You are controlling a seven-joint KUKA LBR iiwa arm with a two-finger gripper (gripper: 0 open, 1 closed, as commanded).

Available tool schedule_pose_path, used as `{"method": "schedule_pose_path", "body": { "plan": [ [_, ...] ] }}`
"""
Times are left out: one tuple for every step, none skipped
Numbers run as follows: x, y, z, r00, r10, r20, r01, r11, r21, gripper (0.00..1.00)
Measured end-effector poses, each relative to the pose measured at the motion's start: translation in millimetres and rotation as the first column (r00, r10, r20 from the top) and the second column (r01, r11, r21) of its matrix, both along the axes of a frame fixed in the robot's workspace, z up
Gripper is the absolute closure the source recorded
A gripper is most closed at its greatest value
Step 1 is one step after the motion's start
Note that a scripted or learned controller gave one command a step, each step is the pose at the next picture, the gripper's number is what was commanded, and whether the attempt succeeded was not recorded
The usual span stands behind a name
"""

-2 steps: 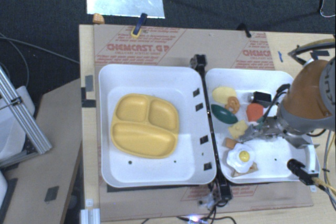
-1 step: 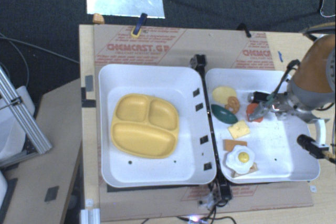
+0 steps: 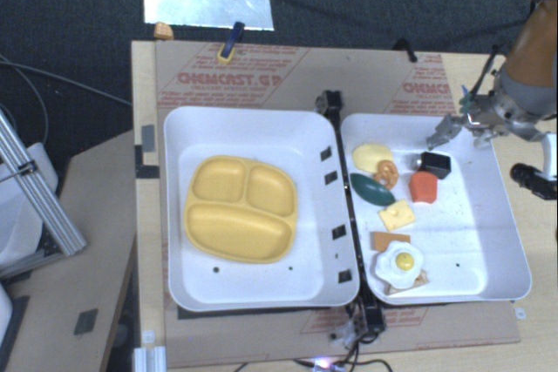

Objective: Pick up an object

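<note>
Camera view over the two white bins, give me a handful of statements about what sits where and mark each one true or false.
1. The yellow three-compartment plastic tray lies in the left white bin. True.
2. The toy fried egg with a yellow yolk lies in the left bin. False: it lies in the right white bin, near its front edge.
3. The red plastic block sits beside the small black block. True.
4. The tool holds the dark green leaf-shaped toy. False: the leaf lies on the bin floor, apart from the tool.
5. The yellow tray carries food toys. False: its compartments are bare.
</note>
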State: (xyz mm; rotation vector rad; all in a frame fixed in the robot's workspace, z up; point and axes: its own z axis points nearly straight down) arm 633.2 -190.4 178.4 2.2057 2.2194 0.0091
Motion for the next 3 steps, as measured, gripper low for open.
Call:
{"method": "schedule_pose_path", "body": {
  "plan": [
    [-70.8,24.4,-81.2,1.0,-0.006,-0.021,0.006,1.0,0.008,0.0],
    [-150.0,89.8,-94.7,1.0,-0.005,-0.018,0.005,1.0,0.008,0.0],
    [-145.4,87.6,-83.5,1.0,-0.004,-0.01,0.005,1.0,0.005,1.0]
  ]
}}
